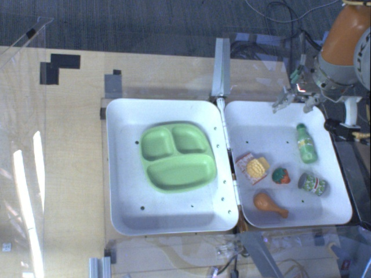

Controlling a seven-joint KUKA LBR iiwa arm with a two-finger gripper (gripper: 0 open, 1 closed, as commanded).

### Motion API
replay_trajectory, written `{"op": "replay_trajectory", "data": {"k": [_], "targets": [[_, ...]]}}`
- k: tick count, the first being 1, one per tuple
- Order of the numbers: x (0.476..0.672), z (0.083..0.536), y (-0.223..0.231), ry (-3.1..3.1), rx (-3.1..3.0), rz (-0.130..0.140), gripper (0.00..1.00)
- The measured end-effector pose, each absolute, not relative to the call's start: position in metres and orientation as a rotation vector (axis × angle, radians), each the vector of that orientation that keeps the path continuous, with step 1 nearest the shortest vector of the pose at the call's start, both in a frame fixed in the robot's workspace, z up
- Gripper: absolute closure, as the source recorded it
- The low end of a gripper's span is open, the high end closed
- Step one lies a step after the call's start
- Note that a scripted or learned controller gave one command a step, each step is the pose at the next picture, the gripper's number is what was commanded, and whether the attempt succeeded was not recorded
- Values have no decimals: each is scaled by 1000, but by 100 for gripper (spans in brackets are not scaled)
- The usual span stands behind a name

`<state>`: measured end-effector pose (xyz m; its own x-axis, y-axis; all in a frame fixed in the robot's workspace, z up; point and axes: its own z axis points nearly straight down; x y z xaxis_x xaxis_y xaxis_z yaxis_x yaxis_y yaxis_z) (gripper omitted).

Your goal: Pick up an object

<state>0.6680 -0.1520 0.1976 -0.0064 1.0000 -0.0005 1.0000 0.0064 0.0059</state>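
The right bin holds several small objects: a green bottle, a yellow corn piece on a packet, a red and green strawberry-like piece, a green can and a brown drumstick. My gripper hangs over the bin's far edge, above and behind the green bottle. Its two fingers are spread apart with nothing between them. The grey arm with its orange band comes in from the upper right.
The left bin holds a green divided tray. A grey metal post stands behind the seam between the bins. Cables lie on the floor at the back.
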Motion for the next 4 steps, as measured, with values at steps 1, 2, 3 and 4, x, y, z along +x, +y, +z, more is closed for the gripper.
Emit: {"op": "replay_trajectory", "data": {"k": [1,2,3,4], "targets": [[638,121,-198,2322,2109,3,0],[614,88,-203,2217,2218,10,0],[617,102,-203,2215,2209,19,100],[650,224,-145,2223,2209,8,100]]}}
